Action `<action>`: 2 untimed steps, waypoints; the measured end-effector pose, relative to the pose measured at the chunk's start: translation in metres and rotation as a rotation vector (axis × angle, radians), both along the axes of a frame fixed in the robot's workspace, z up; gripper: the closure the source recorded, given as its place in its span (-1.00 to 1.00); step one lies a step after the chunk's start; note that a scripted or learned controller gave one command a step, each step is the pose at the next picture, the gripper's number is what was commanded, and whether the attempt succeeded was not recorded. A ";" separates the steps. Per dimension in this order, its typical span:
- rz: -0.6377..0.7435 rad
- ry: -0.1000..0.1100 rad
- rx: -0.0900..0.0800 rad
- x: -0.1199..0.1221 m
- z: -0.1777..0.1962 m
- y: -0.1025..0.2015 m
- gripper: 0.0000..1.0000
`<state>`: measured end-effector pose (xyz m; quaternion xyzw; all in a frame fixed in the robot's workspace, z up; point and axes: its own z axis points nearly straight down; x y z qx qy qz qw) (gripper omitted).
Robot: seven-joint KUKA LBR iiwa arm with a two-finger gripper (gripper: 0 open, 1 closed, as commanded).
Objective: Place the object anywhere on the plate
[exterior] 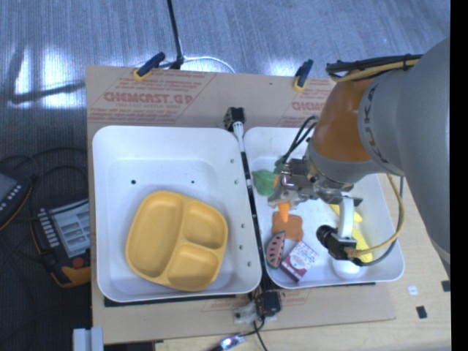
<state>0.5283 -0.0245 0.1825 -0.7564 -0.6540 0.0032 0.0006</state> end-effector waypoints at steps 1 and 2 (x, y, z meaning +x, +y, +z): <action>0.070 -0.009 0.004 0.038 0.083 0.097 1.00; -0.064 0.009 -0.001 0.010 -0.015 0.180 1.00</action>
